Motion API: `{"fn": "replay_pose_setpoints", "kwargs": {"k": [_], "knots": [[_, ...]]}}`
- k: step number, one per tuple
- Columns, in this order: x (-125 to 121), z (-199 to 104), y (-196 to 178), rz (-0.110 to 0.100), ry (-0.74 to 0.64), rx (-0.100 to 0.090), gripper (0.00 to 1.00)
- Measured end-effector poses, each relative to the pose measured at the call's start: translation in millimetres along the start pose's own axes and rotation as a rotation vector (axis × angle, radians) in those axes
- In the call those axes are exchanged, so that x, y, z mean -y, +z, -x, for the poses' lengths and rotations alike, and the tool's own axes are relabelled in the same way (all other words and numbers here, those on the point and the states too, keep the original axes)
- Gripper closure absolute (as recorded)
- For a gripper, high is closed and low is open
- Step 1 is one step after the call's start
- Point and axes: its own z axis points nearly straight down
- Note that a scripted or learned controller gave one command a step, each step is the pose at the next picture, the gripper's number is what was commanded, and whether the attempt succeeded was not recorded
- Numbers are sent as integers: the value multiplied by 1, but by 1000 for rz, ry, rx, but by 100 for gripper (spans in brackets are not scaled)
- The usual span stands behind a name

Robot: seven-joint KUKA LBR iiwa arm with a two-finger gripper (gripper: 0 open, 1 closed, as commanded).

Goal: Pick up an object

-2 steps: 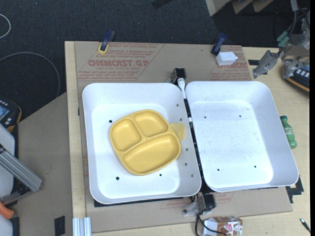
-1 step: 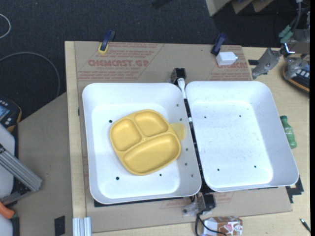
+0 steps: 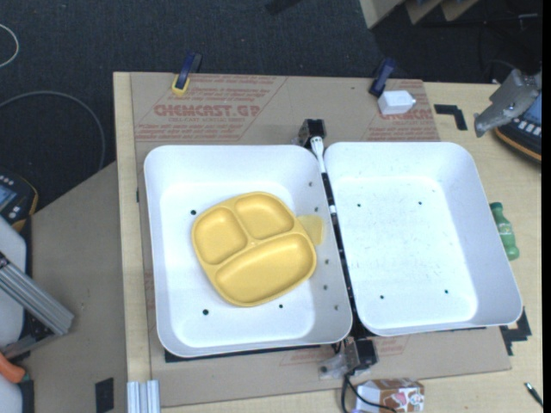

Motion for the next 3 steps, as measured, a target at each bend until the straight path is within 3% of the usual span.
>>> {"fn": "replay_pose_setpoints", "kwargs": {"k": [1, 2, 3], "knots": [[-4, 2, -2, -11, 5, 3, 100], [2, 6, 147, -30, 9, 0, 100], [2, -104, 208, -26, -4, -1, 100]]}}
